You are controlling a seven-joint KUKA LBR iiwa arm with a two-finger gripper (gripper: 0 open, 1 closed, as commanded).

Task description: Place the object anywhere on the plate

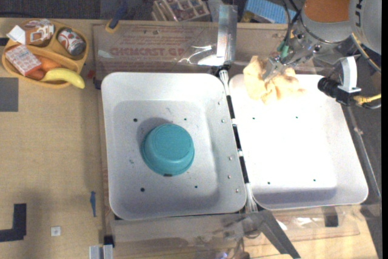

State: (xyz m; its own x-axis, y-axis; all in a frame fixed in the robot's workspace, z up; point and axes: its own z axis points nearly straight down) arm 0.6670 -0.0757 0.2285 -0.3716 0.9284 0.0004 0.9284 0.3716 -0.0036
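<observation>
Claw pinching a pale yellow object above the right bin's far edge; teal plate in the left bin.

Camera view: the gripper [274, 68] reaches in from the upper right beneath the grey arm [357, 3] with its orange band, its thin metal fingers [280, 60] drawn close together on the top of the pale yellow object [268, 82], which looks soft, lumpy and crumpled, with no clear outline, like a cloth or a squashy toy. The object sits at the far left corner of the right bin [303, 185], over its rim. The left bin [121, 106] is a shallow, smooth white tray with rounded corners and small dark dots on its floor; on it, left of centre, rests the round, matte teal plate [168, 149], which looks more like an overturned bowl. Object and plate are well apart, in separate bins.
</observation>
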